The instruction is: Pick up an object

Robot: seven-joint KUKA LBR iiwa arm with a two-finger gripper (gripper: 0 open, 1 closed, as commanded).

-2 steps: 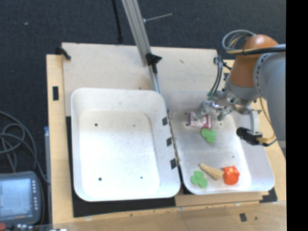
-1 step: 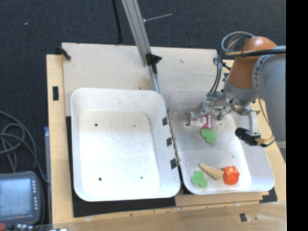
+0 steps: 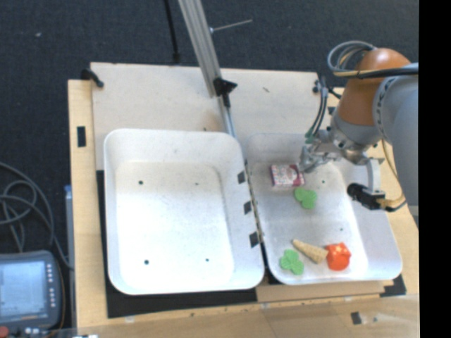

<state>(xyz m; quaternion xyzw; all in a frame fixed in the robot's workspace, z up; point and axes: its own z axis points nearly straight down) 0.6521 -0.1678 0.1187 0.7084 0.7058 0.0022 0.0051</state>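
In the right bin (image 3: 366, 255) lie a small pink-and-white box (image 3: 284, 176), a green piece (image 3: 306, 198) just below it, another green piece (image 3: 291, 262) near the front, a tan cone (image 3: 309, 251) and a red-orange object (image 3: 339, 256). My gripper (image 3: 309, 165) hangs low over the back of the right bin, right beside the pink box's right end and above the upper green piece. Nothing is visibly held.
The left bin (image 3: 120, 153) stands beside the right one, their rims touching at the middle. A slanted metal pole (image 3: 201, 37) rises behind the bins. The grey arm with its orange band (image 3: 366, 83) comes in from the right.
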